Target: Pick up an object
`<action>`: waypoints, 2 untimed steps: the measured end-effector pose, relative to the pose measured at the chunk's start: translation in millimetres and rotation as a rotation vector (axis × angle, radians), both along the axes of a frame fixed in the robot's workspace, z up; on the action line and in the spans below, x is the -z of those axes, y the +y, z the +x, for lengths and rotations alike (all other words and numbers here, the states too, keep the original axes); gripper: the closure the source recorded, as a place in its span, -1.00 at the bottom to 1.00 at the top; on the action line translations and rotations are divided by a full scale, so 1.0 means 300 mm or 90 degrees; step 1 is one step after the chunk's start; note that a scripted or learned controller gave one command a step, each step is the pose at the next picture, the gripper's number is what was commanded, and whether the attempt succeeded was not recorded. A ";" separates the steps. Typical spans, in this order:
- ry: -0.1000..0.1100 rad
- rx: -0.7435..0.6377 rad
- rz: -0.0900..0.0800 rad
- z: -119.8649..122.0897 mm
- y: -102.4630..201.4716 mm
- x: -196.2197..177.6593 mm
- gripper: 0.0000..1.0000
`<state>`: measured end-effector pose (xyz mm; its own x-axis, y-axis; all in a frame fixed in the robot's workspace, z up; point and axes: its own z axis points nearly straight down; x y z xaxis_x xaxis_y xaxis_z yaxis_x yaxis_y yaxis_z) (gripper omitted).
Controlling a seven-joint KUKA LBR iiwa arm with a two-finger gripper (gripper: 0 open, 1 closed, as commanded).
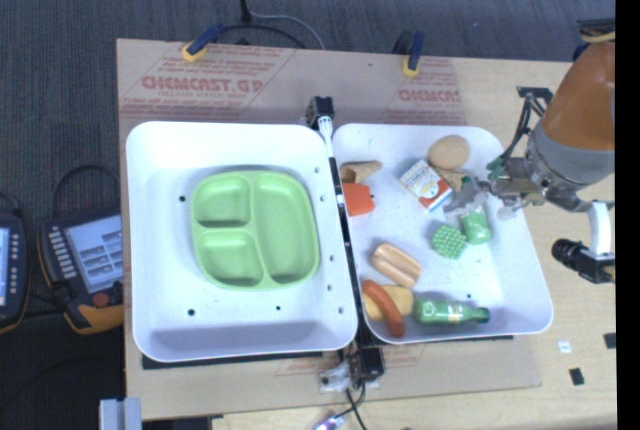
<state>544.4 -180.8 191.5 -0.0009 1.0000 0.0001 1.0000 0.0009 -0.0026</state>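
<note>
Wide board (300,88) across the bench, two white bins on it side by side. Left bin (160,218) carries a green divided tray (255,228), sitting about centre. Right bin (520,298) is the busy one, toy food scattered all over it. The arm (585,118) comes in from the right, orange band up top, grey wrist below, and the gripper (478,200) sits low over the right half of that bin, just beside a small green piece (477,228) and a green waffle-textured piece (449,241). Are the fingers open or closed? Cannot tell from here, they blur into the clutter, and nothing shows clearly between them. Along the bin's near edge, a green bottle (450,313) lying on its side. Left of it a red sausage (383,308), tilted, touching a yellowish piece. Above that, a hot dog (397,264) lying at a slant mid-bin. Towards the far side, a round bun (449,152), and just beside it a small white carton (424,181). By the divider, an orange block (358,201) with a tan piece (360,171) just beyond it.
</note>
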 end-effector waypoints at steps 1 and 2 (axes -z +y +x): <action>-0.001 -0.023 0.000 0.021 0.011 0.261 -1.00; -0.005 0.074 -0.001 0.276 0.083 0.347 -1.00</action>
